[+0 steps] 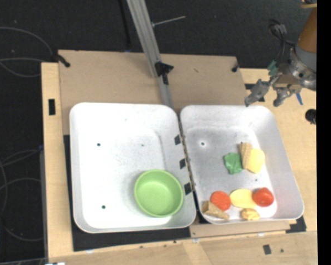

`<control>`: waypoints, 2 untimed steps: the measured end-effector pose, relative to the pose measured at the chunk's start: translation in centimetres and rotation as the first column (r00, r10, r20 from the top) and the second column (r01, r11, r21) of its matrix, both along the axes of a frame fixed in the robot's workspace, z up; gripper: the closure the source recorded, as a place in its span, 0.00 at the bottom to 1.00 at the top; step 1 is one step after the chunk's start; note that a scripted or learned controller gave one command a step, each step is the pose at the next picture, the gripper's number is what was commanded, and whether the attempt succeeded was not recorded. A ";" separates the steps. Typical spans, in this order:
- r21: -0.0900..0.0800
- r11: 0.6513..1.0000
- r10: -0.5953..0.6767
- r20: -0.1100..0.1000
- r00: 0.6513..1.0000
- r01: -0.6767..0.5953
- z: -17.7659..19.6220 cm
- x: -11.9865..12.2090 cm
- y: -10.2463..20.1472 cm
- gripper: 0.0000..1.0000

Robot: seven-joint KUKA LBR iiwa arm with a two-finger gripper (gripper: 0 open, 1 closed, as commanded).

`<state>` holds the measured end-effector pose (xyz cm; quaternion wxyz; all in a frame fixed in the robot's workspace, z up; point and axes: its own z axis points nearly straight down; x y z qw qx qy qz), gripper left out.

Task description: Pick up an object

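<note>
My gripper (269, 95) hangs at the upper right, just past the far right corner of the right bin (209, 120), open with nothing between its fingers. In that bin lie several toy foods: a green piece (232, 163), a yellow piece with a ridged tan edge (252, 158), a red tomato-like ball (263, 196), a flat yellow piece (241, 198), an orange-red ball (220, 200), a tan bread-like piece (215, 210) and a small yellow-brown piece (250, 215). All lie well below and in front of the gripper.
The left bin (99, 131) holds a light green bowl (158, 192) near its front right corner. A grey metal pole (146, 35) slants up from between the bins at the back. Cables lie on the dark floor to the left.
</note>
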<state>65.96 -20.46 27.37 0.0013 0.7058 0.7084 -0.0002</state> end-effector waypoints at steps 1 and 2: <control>-0.002 1.000 0.000 -0.001 1.000 0.000 0.0 0.0 -0.1 0.00; -0.002 1.000 -0.004 -0.004 1.000 0.004 -4.1 -0.2 -0.4 0.00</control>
